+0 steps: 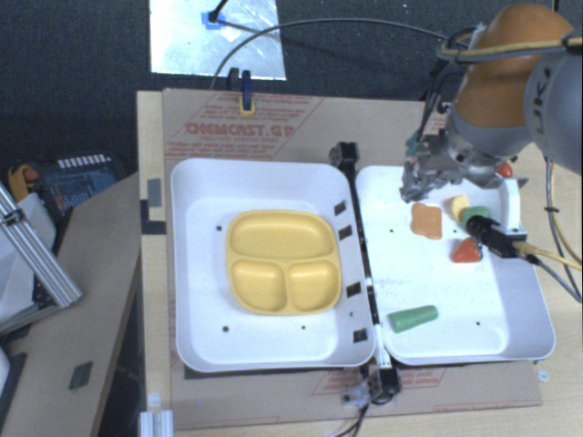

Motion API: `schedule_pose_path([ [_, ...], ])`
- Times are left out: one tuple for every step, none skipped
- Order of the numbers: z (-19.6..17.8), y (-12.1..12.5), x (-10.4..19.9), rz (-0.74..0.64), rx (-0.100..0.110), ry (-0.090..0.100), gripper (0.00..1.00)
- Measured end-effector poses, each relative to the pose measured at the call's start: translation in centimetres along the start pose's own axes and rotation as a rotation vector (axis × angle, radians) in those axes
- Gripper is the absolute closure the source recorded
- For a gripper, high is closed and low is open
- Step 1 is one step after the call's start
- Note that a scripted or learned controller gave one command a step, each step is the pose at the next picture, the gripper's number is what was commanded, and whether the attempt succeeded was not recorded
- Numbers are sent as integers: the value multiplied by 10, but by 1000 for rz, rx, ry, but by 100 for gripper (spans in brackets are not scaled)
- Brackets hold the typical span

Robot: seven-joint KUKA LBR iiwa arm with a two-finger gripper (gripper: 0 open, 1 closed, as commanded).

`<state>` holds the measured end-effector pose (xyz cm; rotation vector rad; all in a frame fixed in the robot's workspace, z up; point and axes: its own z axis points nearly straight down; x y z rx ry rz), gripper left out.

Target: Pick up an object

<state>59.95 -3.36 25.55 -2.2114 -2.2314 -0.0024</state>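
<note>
Green rounded plastic piece (413, 317) lies nearest, low in right white bin (519, 335). Orange blocky piece (426, 220), small red piece (466, 252) and pale yellow piece (457, 206) sit farther back. Gripper (421, 185) hangs just above orange piece. Yellow three-compartment tray (282, 261) occupies left white bin (200, 271).

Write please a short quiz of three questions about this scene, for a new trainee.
1. True or false: the yellow tray lies in the left bin.
2. Which thing lies nearest the right bin's front edge? A) orange piece B) green piece C) red piece
3. Fill in: the gripper hangs above the ___ bin.

Key: 1 true; 2 B; 3 right.
</note>
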Motion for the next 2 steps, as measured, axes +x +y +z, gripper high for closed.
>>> schedule_pose_path([
  [-1,13,48,0,-2,0,100],
  [22,21,97,0,1,0,100],
])
